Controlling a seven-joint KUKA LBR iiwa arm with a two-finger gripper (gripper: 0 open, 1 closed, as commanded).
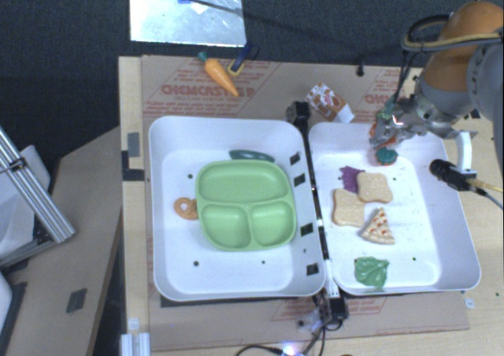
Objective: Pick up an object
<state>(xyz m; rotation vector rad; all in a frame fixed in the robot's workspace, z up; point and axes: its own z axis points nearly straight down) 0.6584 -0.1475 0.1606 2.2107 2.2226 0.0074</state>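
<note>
My gripper [385,138] hangs over the far end of the right bin [449,256], coming in from the right. Just below its tip a small teal object [387,157] rests on the bin floor; I cannot tell if the two touch. Closer to the bin's middle lie a purple piece [350,175], two toast slices [373,187] [347,208] and a pizza slice [379,227]. A green leaf [371,271] sits near the front edge.
The left bin [169,260] holds a green divided plate [245,203], an orange ring [187,209] to its left and a dark green piece [252,156] behind it. Outside the bins lie a carrot [220,76] and a small packet [327,101].
</note>
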